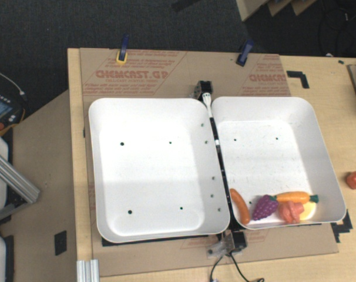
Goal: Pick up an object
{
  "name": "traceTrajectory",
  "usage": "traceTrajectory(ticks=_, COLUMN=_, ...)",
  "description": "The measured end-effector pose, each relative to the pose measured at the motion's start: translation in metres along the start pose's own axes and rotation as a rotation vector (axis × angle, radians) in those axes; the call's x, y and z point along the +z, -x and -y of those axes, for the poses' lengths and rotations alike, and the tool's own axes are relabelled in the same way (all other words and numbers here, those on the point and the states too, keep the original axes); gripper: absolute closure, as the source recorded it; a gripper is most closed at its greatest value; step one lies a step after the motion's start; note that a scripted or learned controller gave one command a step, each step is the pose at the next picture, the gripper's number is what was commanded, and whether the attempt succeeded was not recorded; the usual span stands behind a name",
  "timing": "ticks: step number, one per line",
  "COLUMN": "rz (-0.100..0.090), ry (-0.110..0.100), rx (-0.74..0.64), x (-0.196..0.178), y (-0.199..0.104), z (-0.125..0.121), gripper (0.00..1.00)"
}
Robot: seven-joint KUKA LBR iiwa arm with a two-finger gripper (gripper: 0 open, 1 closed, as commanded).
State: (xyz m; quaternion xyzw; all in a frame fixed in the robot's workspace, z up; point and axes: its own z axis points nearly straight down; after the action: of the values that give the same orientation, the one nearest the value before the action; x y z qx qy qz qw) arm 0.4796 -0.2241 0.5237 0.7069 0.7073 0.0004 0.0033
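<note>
Two shallow white plastic bins, left (107, 157) and right (307, 134), side by side on cardboard-covered table (166, 69). Toy food clustered at right bin's near edge: orange sausage-shaped piece (239, 206), purple grape bunch (264, 207), orange carrot (294, 197), red piece (289, 212), touching or nearly so. End effector state: cannot tell.

Toy foods, namely an orange sausage (239, 206), purple grape bunch (264, 207), orange carrot (294, 197) and red piece (289, 212), are crowding the right white bin's (284, 122) near wall; its remaining floor is lying open.
</note>
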Motion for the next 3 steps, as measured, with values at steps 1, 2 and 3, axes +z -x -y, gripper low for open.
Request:
traceTrajectory(ticks=1, rz=0.001, ry=0.001, rx=0.000, x=-0.0126, y=0.0001, z=-0.0001, gripper=1.00)
traceTrajectory(ticks=2, rz=-0.001, ry=-0.001, rx=0.000, x=-0.0118, y=-0.0001, z=-0.0001, gripper=1.00)
traceTrajectory(ticks=3, rz=-0.001, ry=-0.001, rx=0.000, x=-0.0118, y=0.0000, z=-0.0001, gripper=1.00)
